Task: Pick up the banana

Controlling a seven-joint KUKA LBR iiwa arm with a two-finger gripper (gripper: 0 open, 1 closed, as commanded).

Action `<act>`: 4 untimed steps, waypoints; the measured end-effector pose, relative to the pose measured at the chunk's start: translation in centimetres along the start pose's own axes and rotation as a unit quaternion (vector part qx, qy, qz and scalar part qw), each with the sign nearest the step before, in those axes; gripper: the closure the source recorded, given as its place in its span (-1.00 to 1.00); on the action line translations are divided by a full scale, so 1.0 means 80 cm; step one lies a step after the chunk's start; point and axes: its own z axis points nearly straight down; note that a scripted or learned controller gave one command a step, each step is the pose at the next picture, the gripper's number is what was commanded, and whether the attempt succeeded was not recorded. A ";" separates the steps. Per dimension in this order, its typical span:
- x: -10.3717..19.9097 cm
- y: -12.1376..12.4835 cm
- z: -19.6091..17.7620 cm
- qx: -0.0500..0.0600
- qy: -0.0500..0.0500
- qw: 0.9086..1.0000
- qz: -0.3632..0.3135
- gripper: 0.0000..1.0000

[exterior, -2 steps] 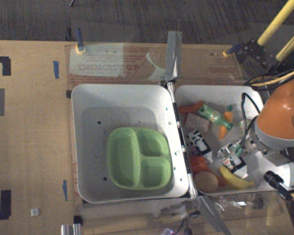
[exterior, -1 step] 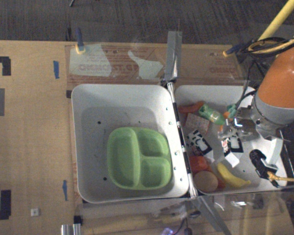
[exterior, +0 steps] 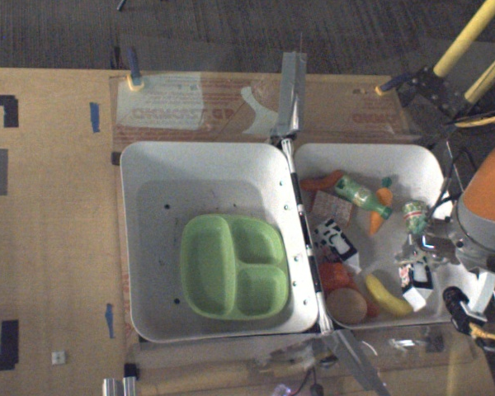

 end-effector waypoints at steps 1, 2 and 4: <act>0.004 0.002 0.045 -0.005 0.000 1.000 0.028 1.00; 0.075 -0.013 0.045 -0.007 0.002 0.983 0.183 1.00; 0.133 -0.031 -0.059 0.000 0.000 0.964 0.266 1.00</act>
